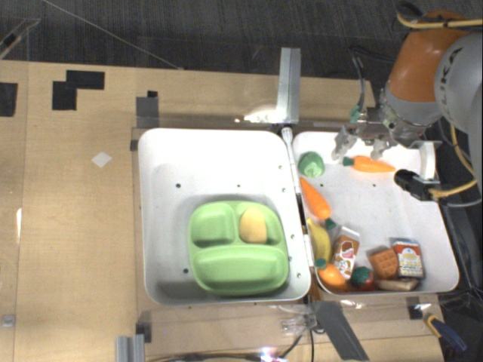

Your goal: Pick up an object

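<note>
We look down on a wooden bench (68, 225) bearing two shallow white bins side by side. The left bin (173, 157) holds a green divided plate (234, 262), and a yellow, egg-shaped toy (254, 225) sits in the plate's upper right compartment.

The right bin (438, 232) holds a scatter of toy food. The grey arm with its orange band (423, 59) reaches in from the right and hangs over this bin's far edge. Its gripper (362, 148) sits low near the back wall, and from above we cannot tell whether it is released or clenched; nothing shows in its grasp.

Just beside the gripper, on its near side, an orange carrot (371, 165) lies flat on the bin floor, and whether the two touch is not clear. A second carrot (315, 197) lies along the left wall, with a small green round toy (310, 164) above it. Further forward we see a yellow banana (320, 240), a small printed carton (346, 253), a waffle-like piece (383, 262) and a little red box (408, 259).

We judge this to be the approach step, with the nearest carrot as the likely target. The next move would call for centring over the carrot, lowering, closing across its narrow width, then lifting clear.
</note>
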{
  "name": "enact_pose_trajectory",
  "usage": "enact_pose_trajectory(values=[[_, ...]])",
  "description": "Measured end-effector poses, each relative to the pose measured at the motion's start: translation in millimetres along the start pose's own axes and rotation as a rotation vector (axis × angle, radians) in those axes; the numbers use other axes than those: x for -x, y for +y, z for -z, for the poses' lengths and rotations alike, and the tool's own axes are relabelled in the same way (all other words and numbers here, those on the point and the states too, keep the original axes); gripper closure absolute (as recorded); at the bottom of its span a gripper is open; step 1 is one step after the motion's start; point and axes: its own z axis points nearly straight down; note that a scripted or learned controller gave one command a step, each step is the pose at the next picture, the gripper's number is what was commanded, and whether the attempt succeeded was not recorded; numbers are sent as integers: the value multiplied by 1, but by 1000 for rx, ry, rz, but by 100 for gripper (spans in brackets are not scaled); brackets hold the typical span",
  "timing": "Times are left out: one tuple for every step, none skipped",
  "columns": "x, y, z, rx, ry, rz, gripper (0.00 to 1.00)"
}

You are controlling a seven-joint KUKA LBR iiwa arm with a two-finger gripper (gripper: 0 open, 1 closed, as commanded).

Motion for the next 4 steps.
enact_pose_trajectory(values=[[44,2,-90,2,-1,-79,0],[54,5,-98,3,-1,-30,0],[23,-37,-96,8,-1,-107,0],[-3,-90,-94,12,0,-165,0]])
